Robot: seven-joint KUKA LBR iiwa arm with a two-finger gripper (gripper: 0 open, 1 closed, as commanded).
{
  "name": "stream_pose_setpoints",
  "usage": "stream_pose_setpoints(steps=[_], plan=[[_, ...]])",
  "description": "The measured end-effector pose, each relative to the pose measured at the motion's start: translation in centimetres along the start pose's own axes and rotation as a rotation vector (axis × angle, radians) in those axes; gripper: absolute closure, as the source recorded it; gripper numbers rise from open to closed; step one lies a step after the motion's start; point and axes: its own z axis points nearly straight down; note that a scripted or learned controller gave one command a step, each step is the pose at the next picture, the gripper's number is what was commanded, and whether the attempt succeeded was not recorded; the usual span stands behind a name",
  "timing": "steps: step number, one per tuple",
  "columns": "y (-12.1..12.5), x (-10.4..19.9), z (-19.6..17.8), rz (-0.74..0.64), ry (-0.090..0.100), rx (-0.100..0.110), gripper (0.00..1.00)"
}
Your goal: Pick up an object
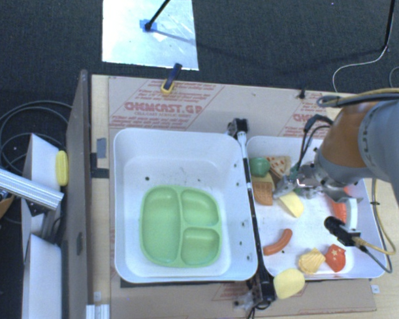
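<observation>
My gripper hangs low over the right bin, at its upper left part. Just below it lies a pale yellow wedge, very close to the gripper's tip. A brown bread piece sits to its left, with a green round item and a tan cracker behind. Further toward the front lie an orange-red sausage, a ruffled yellow chip and a red piece. An orange-red piece lies to the gripper's right, partly under the arm.
The left bin holds a green divided plate. A yellow lemon-like object rests on the right bin's front left corner. A black connector with a yellow cable trails from the arm across the right bin.
</observation>
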Motion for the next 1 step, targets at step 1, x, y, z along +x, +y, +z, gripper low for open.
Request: stream_pose_setpoints(steps=[1], plan=[[-9.17,2.54,0.05,0.006,0.006,0.014,0.00]])
